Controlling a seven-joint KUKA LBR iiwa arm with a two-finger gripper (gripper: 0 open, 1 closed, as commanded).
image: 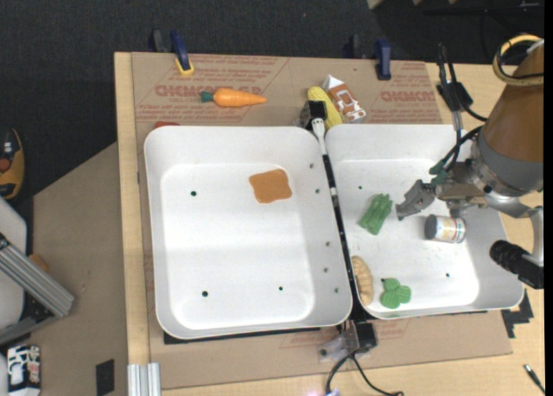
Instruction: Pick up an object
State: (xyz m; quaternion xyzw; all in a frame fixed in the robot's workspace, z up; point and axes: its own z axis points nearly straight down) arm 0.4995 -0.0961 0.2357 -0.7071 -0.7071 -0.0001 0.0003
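Two white bins sit on the desk [130, 213]. The gripper [413, 202] hangs in the right bin [449, 286], fingers spread and holding nothing, beside a green block [376, 213].

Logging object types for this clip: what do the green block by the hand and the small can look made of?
Green block: probably moulded plastic or foam, matte, with an even green colour and ribbed faces. Small can: likely metal or plastic with a printed label; its end looks pale and slightly shiny. It lies on its side in the right bin, too small to be sure.
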